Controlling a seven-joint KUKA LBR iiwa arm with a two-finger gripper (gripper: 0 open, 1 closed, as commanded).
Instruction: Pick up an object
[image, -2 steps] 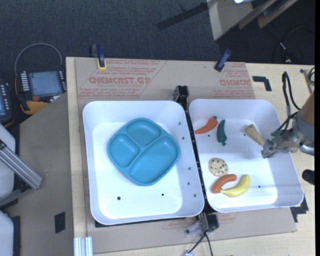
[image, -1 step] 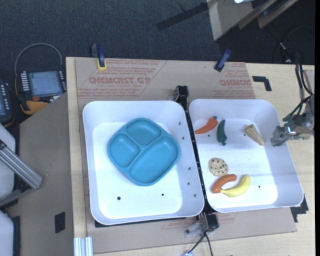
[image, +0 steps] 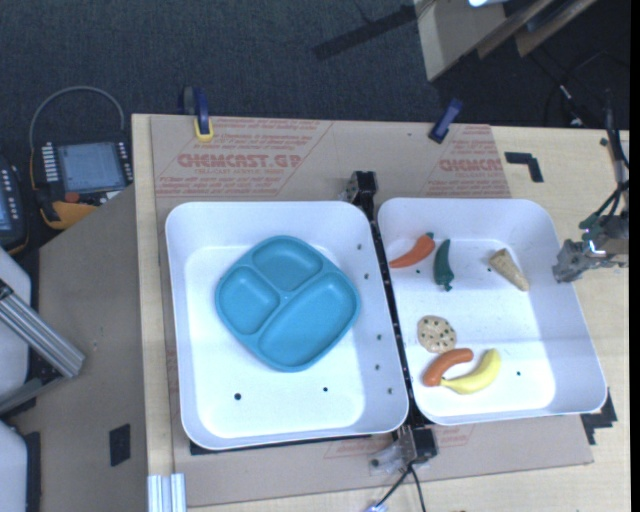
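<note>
Gripper (image: 580, 255) at right edge, just outside right bin's (image: 570, 300) rim, over bare bench; too small and blurred to tell fingers' state. Nothing seen held.

Two shallow white bins, glossy plastic, rounded corners. Left bin (image: 200, 300): one blue plate (image: 288, 302), smooth, three compartments. Right bin: six toy foods. One orange chili (image: 412, 251) touching nothing; one dark green pepper (image: 443, 264) just beside it; one tan wedge (image: 508, 268) near far rim; one round speckled cookie (image: 436, 333); one red sausage (image: 446, 366) touching one curved yellow banana (image: 474, 373).
</note>
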